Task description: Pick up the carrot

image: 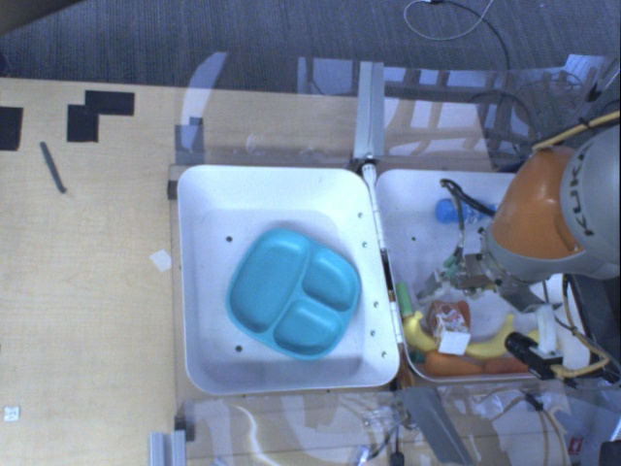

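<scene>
At the near edge of the right bin [427,197], about five o'clock in the view, the carrot [464,365] lies flat along the bin's front wall, its orange length running left to right. Just above it a yellow banana [420,332] curves around a small reddish packet with a white label [450,324], and a second yellow piece [502,334] rises toward the right beside it. Directly over this clutter, at about four o'clock, the gripper [464,270] hangs low from the arm [558,207], which enters from the right edge, its orange band and grey wrist bulking over the bin's right half and pointing down and to the left. The fingers are lost among dark parts and cables, so whether they are open or closed cannot be told; the carrot lies apart from them, nearer the front wall. A small blue object [445,210] sits farther back in the same bin. In the left bin [204,289], near the centre, rests a blue divided plate [294,291].
</scene>
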Robot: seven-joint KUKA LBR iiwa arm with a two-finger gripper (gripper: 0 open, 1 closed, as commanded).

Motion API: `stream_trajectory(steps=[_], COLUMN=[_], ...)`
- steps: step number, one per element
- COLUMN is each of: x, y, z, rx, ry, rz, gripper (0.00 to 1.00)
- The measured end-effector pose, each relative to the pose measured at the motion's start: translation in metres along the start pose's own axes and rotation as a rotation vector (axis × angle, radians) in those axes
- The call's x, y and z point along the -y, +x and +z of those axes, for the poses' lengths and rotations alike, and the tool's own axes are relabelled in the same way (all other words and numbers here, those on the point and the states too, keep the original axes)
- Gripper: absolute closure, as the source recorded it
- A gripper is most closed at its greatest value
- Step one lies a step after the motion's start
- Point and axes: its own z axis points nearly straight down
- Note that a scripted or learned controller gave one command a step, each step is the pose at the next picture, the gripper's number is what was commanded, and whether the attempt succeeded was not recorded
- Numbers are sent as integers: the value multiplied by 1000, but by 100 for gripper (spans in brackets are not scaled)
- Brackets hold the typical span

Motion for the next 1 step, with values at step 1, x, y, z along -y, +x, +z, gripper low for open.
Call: stream_trajectory(steps=[1], x=[-56], y=[-90], z=[-68], rx=[2], ry=[-2], rz=[65], gripper=[0])
